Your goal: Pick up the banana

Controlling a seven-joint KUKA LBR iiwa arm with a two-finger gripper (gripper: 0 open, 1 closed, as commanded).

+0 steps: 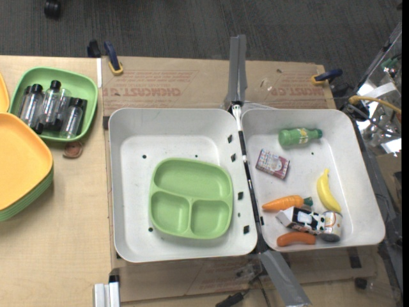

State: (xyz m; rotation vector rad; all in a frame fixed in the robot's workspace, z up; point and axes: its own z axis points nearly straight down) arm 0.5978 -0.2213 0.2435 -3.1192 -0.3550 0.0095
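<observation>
The banana (327,192) is yellow and lies lengthwise near the right wall of the right bin (348,133), curving toward the front. Just below it sits a black-and-white toy (312,220), touching or nearly touching the banana's lower tip. A carrot (283,203) lies to the banana's left.
The right bin also holds a green bottle (299,135) at the back, a pink packet (273,164) in the middle and a red-orange sausage (296,239) at the front. The left bin (128,171) holds a green divided plate (191,197). Orange plates (19,171) and a green tray of bottles (54,105) stand far left.
</observation>
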